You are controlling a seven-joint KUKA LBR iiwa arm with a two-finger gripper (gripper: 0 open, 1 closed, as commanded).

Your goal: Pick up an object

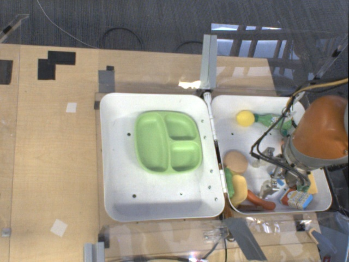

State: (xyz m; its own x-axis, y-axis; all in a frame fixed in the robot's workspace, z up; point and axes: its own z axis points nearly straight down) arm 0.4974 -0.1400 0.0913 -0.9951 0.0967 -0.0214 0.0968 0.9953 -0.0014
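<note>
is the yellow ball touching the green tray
Apart. The camera view shows the yellow ball in the right bin and the green tray in the left bin.

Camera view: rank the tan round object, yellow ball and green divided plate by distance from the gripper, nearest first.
Measured from the gripper, low in the right bin:
1. tan round object, same bin, to its left.
2. yellow ball, same bin, near the far wall.
3. green divided plate, left bin.

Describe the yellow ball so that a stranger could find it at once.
Look in the right bin, at its far end. The yellow ball lies there beside a green item. It is the one round, plain yellow thing, apart from the heap near the front.
</note>
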